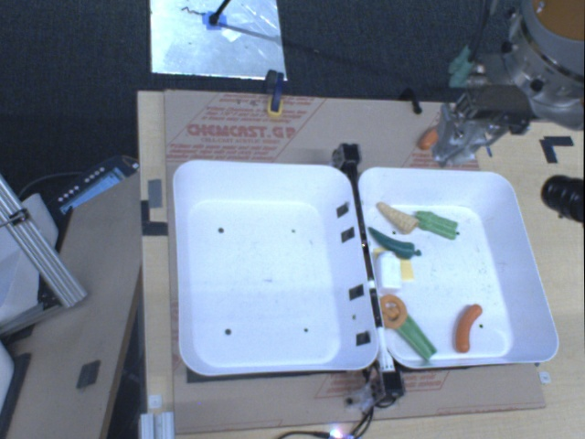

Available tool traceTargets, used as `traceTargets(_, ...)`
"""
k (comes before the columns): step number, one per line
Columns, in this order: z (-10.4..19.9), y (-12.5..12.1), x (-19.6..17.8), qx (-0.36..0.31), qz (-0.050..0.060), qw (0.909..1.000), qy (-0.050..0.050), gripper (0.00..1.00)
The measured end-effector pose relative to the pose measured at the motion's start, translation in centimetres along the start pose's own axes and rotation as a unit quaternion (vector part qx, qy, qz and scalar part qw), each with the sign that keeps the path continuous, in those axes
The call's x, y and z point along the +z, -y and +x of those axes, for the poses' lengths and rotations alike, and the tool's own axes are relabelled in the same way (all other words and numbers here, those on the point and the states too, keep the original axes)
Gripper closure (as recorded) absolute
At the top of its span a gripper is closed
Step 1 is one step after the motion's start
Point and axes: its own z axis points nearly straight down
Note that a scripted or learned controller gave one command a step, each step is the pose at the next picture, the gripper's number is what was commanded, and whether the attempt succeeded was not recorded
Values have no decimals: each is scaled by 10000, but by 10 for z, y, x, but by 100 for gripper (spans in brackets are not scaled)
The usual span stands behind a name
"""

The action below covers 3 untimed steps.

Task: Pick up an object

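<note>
My gripper (454, 144) hangs above the cardboard just behind the right bin's (512, 186) far rim. A small orange object (427, 139) shows right against its left side; whether it is gripped or lies on the cardboard I cannot tell. In the right bin lie a tan cone (397, 215), a green pepper-like piece (437, 223), a dark green pod (393, 243), a white and yellow block (391, 269), an orange ring (393, 311), a green stick (416, 337) and an orange-red sausage (467, 326).
The left bin (265, 167) stands beside the right one, with black clips (347, 210) along the shared rim. Both rest on brown cardboard (238, 122). A yellow clamp (274, 106) and a shiny foil sheet (215, 26) are at the back.
</note>
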Motion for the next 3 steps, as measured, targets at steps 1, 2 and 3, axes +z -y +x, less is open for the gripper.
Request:
traceTargets(1,-9,-60,3,56,8,10000,14,100)
traceTargets(2,96,2,15,-10,31,10000,-1,100)
traceTargets(3,174,-1,2,1,17,10000,-8,100)
